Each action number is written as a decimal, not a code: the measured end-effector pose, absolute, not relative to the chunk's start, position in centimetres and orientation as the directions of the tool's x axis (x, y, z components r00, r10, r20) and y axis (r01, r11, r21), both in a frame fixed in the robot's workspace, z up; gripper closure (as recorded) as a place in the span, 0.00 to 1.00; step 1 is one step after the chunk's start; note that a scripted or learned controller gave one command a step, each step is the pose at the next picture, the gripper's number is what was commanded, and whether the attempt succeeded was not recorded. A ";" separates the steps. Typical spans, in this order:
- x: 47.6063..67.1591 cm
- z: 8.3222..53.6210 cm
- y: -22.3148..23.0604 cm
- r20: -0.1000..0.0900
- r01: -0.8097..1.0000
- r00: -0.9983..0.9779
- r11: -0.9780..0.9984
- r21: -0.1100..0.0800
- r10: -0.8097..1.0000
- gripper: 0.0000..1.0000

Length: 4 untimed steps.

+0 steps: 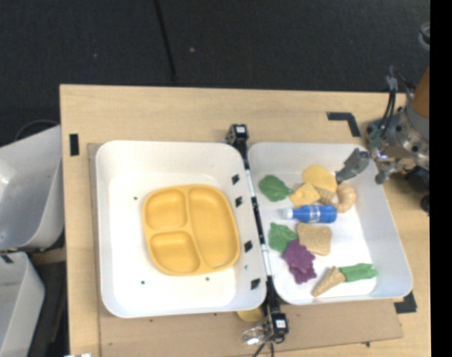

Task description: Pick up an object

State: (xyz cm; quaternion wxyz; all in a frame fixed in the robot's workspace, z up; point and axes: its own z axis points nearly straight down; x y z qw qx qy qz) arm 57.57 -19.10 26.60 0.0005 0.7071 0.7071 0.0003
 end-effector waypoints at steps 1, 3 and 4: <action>52.7 16.9 -13.2 0.005 1.000 -0.005 0.005 -0.012 1.000 0.00; 49.1 11.1 -9.9 0.000 1.000 0.010 -0.010 0.003 1.000 1.00; 49.2 20.6 -1.5 0.002 1.000 -0.011 0.011 0.010 1.000 1.00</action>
